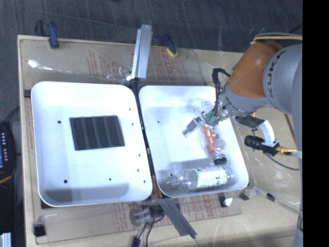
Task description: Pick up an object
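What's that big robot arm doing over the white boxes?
The robot arm is trying to pick something up. Its gripper is down in the right bin, just beside an orange thing wrapped in clear plastic. A clear bottle lies on its side along the near edge of that bin. The left bin has a dark ribbed mat lying flat in it. I can't tell if the gripper has grabbed anything.

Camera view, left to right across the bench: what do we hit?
Blue clamp → dark ribbed panel → metal bar → second blue clamp → orange item → arm's orange band. Clear bottle left out: it spans under the orange item.
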Robot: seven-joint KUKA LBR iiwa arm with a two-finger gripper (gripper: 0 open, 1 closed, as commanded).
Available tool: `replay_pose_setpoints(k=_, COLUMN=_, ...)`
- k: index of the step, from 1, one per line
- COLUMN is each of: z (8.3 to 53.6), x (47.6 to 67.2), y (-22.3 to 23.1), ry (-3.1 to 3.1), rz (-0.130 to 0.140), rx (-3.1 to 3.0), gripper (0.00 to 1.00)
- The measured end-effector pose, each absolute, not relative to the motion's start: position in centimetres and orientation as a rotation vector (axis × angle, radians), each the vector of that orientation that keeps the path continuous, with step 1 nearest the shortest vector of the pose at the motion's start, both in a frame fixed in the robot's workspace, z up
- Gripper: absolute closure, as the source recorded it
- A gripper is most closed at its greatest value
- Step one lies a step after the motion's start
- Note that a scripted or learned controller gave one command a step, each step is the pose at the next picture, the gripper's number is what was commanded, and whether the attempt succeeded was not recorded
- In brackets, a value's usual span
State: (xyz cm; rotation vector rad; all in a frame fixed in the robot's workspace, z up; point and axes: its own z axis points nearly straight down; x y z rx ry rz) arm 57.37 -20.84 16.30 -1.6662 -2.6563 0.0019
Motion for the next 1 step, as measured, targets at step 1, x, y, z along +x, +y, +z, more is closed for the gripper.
replay_pose_setpoints(k=1, z=18.02, x=57.15, y=-20.95, ry=-2.668, rz=0.000, rx=-1.661, gripper=0.00)
